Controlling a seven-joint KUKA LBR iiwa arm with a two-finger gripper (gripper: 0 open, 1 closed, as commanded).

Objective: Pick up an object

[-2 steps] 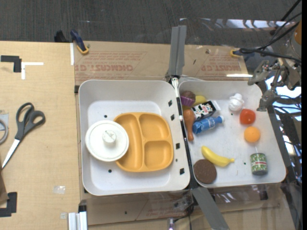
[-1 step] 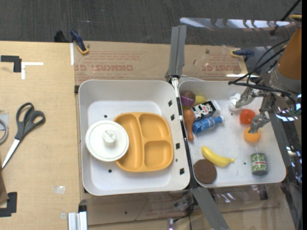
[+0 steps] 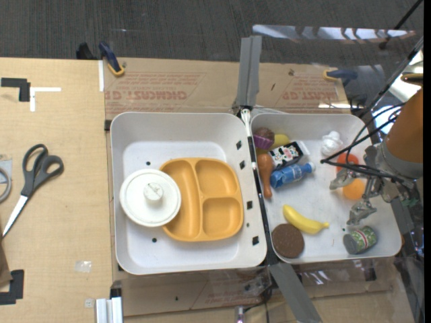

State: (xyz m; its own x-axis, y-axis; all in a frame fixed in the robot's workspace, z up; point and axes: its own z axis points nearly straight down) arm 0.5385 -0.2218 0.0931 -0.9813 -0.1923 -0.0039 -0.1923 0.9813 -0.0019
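Can (image 3: 360, 239) lies in right bin's (image 3: 316, 187) near-right corner, tipped on its side. Our gripper (image 3: 353, 197) hangs just above it, fingers spread apart w/ nothing betw them. Risk: can is round, may roll off; orange (image 3: 353, 190) close by could get nudged.

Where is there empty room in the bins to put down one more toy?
Left bin: a bare strip behind the yellow tray and white lid. Right bin: bare floor between the banana and the tool. It is crowded along the divider, around the blue bottle and brown disc.
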